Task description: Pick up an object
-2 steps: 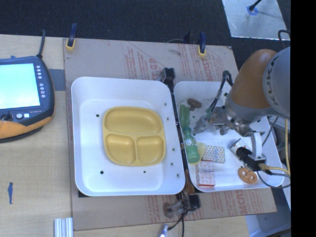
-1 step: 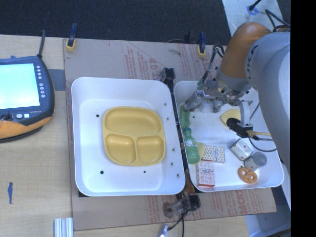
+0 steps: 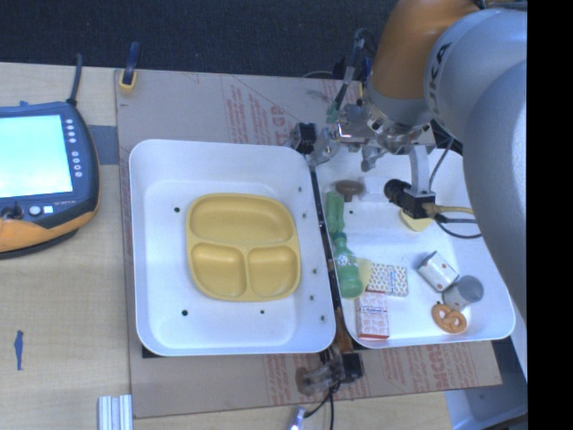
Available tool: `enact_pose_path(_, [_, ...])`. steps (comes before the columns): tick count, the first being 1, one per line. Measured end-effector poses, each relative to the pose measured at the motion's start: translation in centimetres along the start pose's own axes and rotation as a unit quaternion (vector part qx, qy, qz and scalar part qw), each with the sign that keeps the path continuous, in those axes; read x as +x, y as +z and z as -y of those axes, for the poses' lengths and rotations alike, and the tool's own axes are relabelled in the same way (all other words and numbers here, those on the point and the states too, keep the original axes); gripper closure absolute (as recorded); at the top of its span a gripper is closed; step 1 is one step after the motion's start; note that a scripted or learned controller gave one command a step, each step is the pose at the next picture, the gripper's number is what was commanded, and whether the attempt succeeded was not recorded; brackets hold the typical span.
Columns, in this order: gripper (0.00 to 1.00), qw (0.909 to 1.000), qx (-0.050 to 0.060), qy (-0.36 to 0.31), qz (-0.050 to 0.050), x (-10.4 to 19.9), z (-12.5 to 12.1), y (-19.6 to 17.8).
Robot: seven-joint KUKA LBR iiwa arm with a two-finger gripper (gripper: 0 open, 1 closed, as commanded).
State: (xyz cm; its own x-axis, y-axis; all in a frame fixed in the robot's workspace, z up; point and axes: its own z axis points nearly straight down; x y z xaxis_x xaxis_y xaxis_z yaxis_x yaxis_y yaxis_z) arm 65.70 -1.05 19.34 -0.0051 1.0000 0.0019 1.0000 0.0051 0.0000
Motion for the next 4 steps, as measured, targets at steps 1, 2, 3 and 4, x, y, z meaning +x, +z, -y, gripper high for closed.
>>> enact_pose_path(1, [0.00, 1.0000, 0.002, 0.001, 0.002, -7.1, 11.0, 0.1])
enact_pose_path(2, [0.00, 1.0000, 0.001, 0.002, 0.001, -14.9, 4.6, 3.0])
enact_pose_path(3, [0.00, 1.0000, 0.002, 0.000, 0.001, -16.7, 5.0, 10.0])
enact_pose_path(4, [0.00, 1.0000, 0.002, -0.001, 0.001, -11.1, 9.6, 10.2])
